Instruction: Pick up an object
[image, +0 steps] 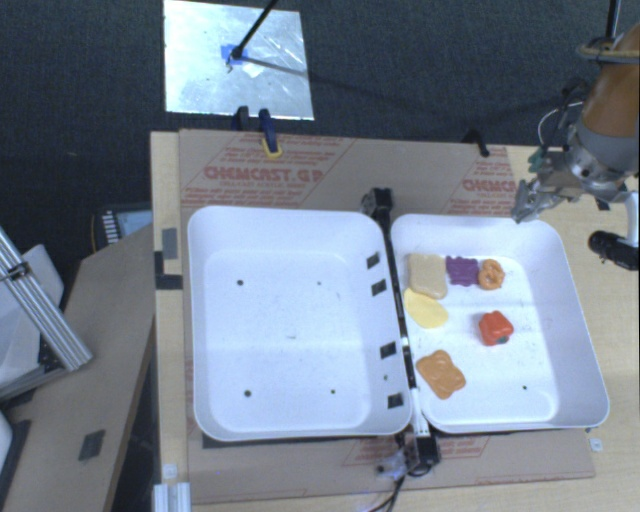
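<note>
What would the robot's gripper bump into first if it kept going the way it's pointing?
Probably the far rim of the right bin. The gripper points down-left just above that edge, though depth is hard to judge; the purple toy lies further along.

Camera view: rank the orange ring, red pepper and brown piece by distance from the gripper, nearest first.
From the gripper above the right bin's far rim:
1. orange ring, far side of the bin
2. red pepper, mid bin
3. brown piece, near side, toward the divider
</note>
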